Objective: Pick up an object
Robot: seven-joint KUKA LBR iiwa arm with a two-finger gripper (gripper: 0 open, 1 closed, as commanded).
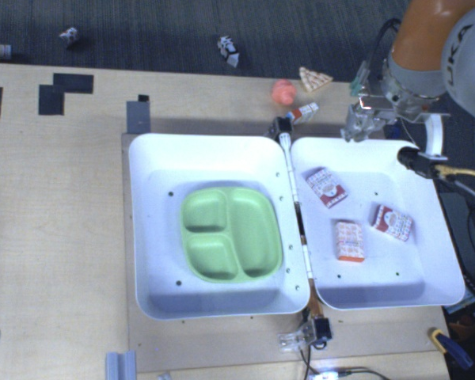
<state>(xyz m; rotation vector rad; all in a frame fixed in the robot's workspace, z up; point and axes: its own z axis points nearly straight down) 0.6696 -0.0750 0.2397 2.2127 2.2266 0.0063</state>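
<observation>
Pale wood makes up the bench (pixel 55 212), which carries two shallow white bins side by side, with dark ribbed flooring (pixel 142 14) beyond its far edge. The left bin (pixel 150 212) holds a green divided tray (pixel 229 232). The right bin (pixel 435 267) holds three small packets — a red-and-white one (pixel 325 187) toward the far side, an orange one (pixel 349 241) near the middle, another red-and-white one (pixel 392 222) to its right. The gripper (pixel 362 121) hangs over the right bin's far rim, apart from all three packets; whether it is spread or pressed together cannot be told. A pink ball (pixel 283 93) and a wedge-shaped toy (pixel 314 79) lie on the bench behind the bins.
</observation>
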